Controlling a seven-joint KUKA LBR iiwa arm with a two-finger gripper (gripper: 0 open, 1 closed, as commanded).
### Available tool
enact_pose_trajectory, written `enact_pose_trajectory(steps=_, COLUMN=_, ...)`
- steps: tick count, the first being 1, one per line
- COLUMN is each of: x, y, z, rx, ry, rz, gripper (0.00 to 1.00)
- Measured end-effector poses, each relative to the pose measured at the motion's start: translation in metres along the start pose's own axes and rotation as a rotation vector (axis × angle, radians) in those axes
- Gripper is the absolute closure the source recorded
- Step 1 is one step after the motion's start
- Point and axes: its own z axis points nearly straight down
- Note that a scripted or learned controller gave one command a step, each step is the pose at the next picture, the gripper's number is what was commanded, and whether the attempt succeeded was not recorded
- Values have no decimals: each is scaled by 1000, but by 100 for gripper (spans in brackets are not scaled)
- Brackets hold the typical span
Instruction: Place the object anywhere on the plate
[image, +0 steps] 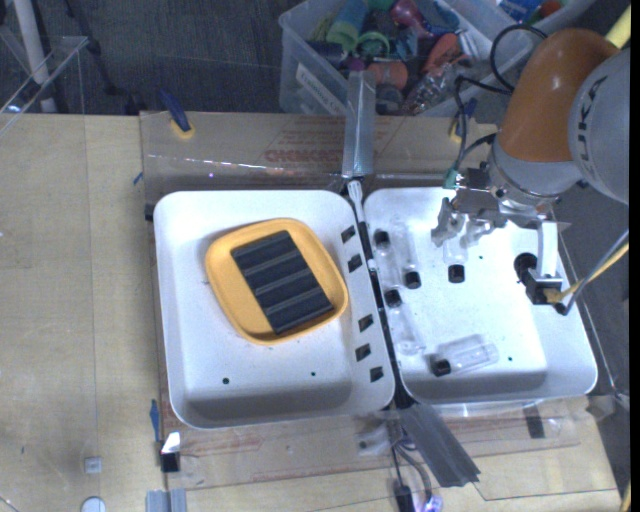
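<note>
One clear object to fetch, and the plate sits a whole bin away.
Far left of the claw lies the yellow plate, a black slatted block on it; below the claw, near the right bin's front wall, lies the clear object — transparent, easy to miss or let slip. The claw hangs tipped down over the bin's back, arm entering from the right — its grip I cannot tell.
</note>
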Motion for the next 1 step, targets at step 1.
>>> enact_pose_trajectory(steps=1, x=0, y=0, z=0, rx=0, ry=0, rz=0, gripper=0)
